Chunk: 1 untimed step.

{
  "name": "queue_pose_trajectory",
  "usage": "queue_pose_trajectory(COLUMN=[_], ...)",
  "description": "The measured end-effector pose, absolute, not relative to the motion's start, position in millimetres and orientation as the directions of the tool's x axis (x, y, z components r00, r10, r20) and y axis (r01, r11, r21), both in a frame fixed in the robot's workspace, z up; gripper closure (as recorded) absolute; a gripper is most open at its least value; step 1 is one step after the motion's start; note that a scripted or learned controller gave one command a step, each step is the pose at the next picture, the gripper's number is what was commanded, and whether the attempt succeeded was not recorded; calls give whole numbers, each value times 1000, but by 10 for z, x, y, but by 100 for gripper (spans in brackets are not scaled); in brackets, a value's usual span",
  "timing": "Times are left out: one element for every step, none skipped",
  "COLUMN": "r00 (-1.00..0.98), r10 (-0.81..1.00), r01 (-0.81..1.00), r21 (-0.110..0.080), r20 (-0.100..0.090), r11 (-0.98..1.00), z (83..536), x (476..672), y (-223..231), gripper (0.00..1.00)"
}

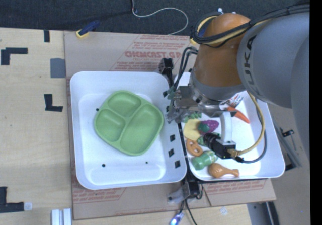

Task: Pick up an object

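The right bin holds several toy foods: a yellow piece, a purple grape-like piece, an orange round piece, a green piece, a tan drumstick and an orange carrot. My gripper hangs low over the left end of this bin, just above the yellow and purple pieces. The wrist and its orange band cover much of the bin behind it.
The left bin holds a green divided plate. A black cable loops over the right bin from a black fitting. Cardboard lies under both bins, with a blue and yellow item at the back.
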State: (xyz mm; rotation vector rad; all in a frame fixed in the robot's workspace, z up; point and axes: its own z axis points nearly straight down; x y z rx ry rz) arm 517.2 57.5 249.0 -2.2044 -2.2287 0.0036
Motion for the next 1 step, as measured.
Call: queue_pose_trajectory(r00=[-5], r10=[1000], r01=[1000], r21=[17], r20=[4], r11=[5], z=[4218], x=[4893], y=[679], gripper=[100])
